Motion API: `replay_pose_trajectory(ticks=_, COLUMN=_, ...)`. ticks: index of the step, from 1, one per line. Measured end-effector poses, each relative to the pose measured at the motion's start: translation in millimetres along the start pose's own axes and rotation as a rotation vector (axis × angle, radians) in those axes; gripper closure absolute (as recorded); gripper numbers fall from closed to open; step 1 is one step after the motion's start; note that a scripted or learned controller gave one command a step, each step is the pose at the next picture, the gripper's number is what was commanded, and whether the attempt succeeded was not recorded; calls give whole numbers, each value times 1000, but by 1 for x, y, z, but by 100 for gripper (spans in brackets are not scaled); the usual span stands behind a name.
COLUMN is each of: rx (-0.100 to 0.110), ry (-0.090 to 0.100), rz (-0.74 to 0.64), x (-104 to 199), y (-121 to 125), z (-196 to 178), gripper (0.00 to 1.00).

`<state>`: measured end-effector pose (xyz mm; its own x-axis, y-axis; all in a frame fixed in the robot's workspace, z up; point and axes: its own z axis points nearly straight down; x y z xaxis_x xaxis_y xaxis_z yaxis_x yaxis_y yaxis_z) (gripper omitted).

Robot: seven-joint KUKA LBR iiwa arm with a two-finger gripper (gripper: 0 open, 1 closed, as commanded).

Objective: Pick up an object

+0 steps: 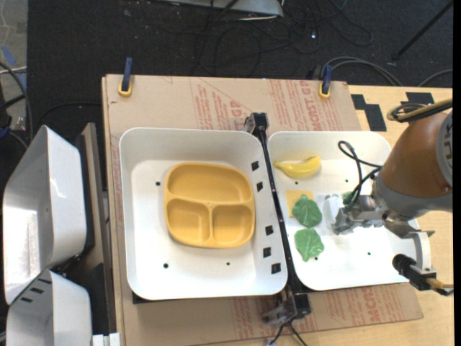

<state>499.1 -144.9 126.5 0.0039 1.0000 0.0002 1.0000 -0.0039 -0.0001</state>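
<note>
Light: bright, even, from overhead
Glare: white bins nearly washed out
Shadows: soft, short
Focus: slightly soft, grainy
Surround: floor at upper frame dark

A brown board covers the bench in the middle of the frame. It has red print on it. Two clips hold its top edge, one at the left and one at the right. Two white bins lie on it side by side, touching: the left bin and the right bin.
</note>
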Motion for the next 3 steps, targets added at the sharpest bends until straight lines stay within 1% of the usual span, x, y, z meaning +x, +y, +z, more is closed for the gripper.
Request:
replay_pose_trajectory(ticks=1, rx=-4, ry=-1, rz=-8, x=5, y=1, z=-61, gripper=100)
replay_pose_trajectory(ticks=2, rx=-5, ry=-1, rz=-8, x=11, y=-4, z=-108, gripper=100)
replay_pose_trajectory(ticks=3, rx=-5, ry=-2, rz=-8, x=11, y=-3, z=-160, gripper=100)
